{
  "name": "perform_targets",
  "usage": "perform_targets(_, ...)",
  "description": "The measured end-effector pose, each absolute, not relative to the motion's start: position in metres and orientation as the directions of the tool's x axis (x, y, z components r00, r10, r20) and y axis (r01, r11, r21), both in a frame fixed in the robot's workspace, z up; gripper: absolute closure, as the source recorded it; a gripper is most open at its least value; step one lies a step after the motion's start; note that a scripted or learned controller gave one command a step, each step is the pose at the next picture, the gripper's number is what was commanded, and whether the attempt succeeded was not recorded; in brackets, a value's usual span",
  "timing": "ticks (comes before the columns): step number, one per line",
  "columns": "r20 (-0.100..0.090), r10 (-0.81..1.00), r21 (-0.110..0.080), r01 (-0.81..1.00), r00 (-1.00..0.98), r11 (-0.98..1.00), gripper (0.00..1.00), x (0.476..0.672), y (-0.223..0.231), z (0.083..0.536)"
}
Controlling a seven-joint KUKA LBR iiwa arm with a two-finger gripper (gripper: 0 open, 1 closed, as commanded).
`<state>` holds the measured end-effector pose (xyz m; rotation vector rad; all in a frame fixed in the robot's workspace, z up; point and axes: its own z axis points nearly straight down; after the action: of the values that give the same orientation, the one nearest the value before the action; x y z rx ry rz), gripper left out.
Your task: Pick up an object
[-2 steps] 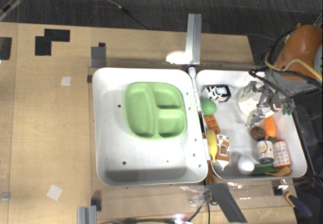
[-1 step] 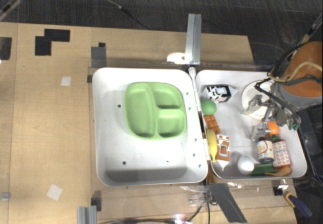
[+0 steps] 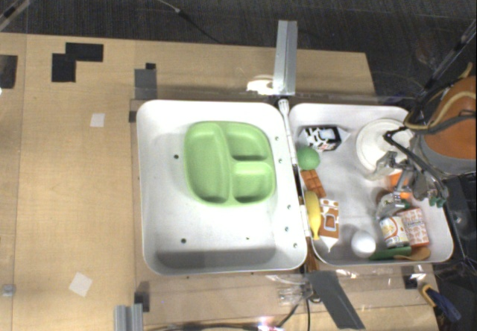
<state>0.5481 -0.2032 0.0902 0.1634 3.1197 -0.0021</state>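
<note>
1. camera view, nearest edge first: along the front wall of the right bin [image 3: 446,253] lie a white ball [image 3: 363,244], a green stick-like item [image 3: 393,252] and a small can with a printed label [image 3: 390,231], with a red and white carton [image 3: 414,227] touching the can's right side.
2. just left of these, against the wall shared by the 2 bins, a yellow banana [image 3: 313,215] lies lengthwise, with a small brown and white box [image 3: 329,218] beside it.
3. the gripper [image 3: 393,191] hangs over the right half of the right bin, just above the can and carton; its metal parts and orange fittings overlap in a clutter, so i cannot tell how the jaws stand, and nothing can be made out as held.
4. the left bin [image 3: 160,136] holds 1 thing, a pale green divided tray [image 3: 227,162] with 3 compartments, lying flat a little behind the bin's middle.
5. farther back in the right bin, an orange-brown block [image 3: 314,183] sits behind the banana, a green ball [image 3: 308,159] behind that, and a black and white patterned item [image 3: 323,137] near the rear left corner.
6. a white round bowl [image 3: 376,144] stands near the rear right, just behind the gripper.
7. the arm [image 3: 451,124], with its orange band and dark cables, enters from the right over the bin's rear right corner.
8. behind both bins a grey metal post [image 3: 285,57] stands on the wooden bench [image 3: 67,195].
</note>
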Motion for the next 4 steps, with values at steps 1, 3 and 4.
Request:
perform_targets(1,-0.021,0.196,0.0,0.196,-0.98,0.981,0.0,0.528,-0.194,0.091)
perform_targets(3,-0.023,0.402,0.005,0.402,-0.915,0.916,0.0,0.494,-0.113,0.092)
perform_targets(4,-0.027,0.511,-0.005,0.511,-0.859,0.859,0.0,0.495,-0.098,0.092)
